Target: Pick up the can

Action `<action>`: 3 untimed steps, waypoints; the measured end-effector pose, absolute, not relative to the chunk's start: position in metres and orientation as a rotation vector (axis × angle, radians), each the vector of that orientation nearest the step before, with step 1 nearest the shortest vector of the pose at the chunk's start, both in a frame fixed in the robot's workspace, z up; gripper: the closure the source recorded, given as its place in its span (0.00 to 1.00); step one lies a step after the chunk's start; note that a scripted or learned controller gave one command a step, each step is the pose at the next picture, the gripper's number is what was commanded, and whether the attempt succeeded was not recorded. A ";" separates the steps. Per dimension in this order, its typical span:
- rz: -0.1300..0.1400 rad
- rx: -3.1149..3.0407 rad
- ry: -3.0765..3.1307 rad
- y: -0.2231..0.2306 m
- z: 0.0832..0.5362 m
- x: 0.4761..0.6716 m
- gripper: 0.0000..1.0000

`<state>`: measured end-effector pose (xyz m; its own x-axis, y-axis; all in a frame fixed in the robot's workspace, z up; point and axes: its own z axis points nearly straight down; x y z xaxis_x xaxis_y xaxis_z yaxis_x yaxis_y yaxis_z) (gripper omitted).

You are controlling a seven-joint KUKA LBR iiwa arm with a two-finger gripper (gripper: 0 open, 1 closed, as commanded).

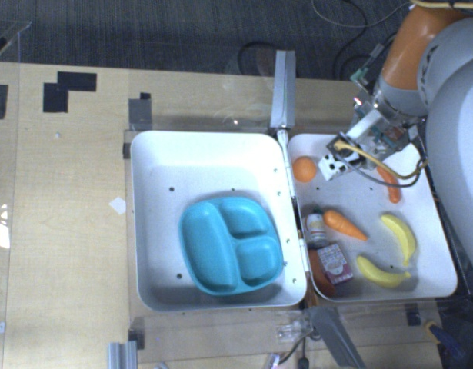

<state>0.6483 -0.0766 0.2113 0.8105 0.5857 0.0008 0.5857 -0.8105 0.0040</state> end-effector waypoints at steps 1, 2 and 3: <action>0.003 2.980 0.980 -0.075 0.220 0.650 1.00; 0.005 3.122 0.359 0.008 0.247 0.631 1.00; 0.004 3.126 0.320 -0.001 0.271 0.642 1.00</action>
